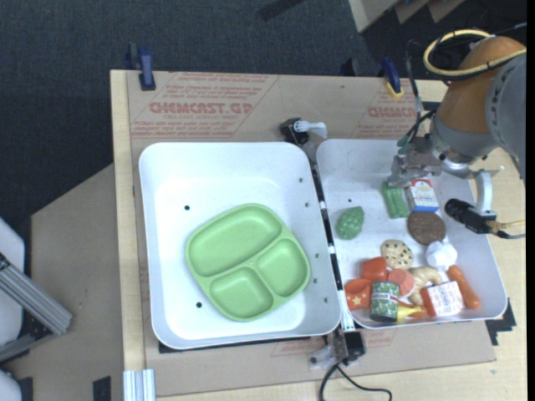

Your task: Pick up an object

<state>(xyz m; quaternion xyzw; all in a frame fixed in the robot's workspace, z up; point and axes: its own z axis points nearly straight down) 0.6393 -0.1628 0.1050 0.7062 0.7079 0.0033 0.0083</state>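
Pincer (pixel 407 174) hangs low over the right bin's (pixel 355 167) far end, just above a green block (pixel 394 200) beside a small carton (pixel 423 195); its spread cannot be told. The block looks light and stiff (likely smooth plastic), best nipped across its narrow sides.

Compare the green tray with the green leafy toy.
The green tray lies in the left bin; the leafy toy lies in the right bin. The tray is far larger. The tray is pale green, smooth and has three compartments; the toy is darker and bumpy. The tray lies alone; the toy has other items nearby. Both are green.
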